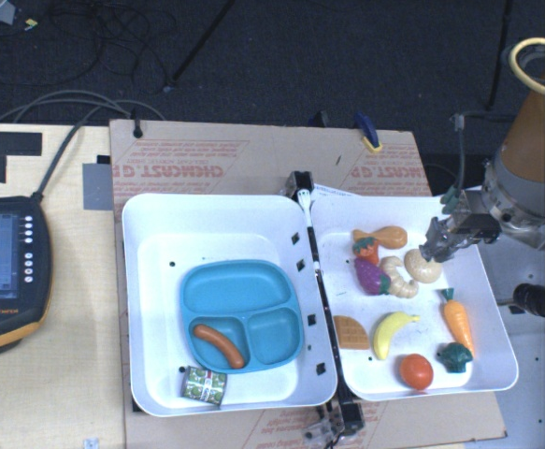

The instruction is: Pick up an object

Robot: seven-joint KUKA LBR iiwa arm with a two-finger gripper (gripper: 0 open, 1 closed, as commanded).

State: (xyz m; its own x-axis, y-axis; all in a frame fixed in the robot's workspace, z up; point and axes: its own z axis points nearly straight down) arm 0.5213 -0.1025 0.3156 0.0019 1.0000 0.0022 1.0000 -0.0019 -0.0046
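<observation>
Blue tray (237,293) with sausage (219,344)

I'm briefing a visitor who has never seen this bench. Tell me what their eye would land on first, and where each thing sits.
The bright blue divided tray in the left bin stands out first, with a sausage lying in its lower-left compartment. Next comes the scatter of colourful toy food in the right bin: a yellow banana, a red tomato and an orange carrot. The arm's hand hovers at that bin's upper right, by a pale mushroom.

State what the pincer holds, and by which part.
Cannot be told: the pincer sits right over the white mushroom in the right bin, but no grip shows.
</observation>
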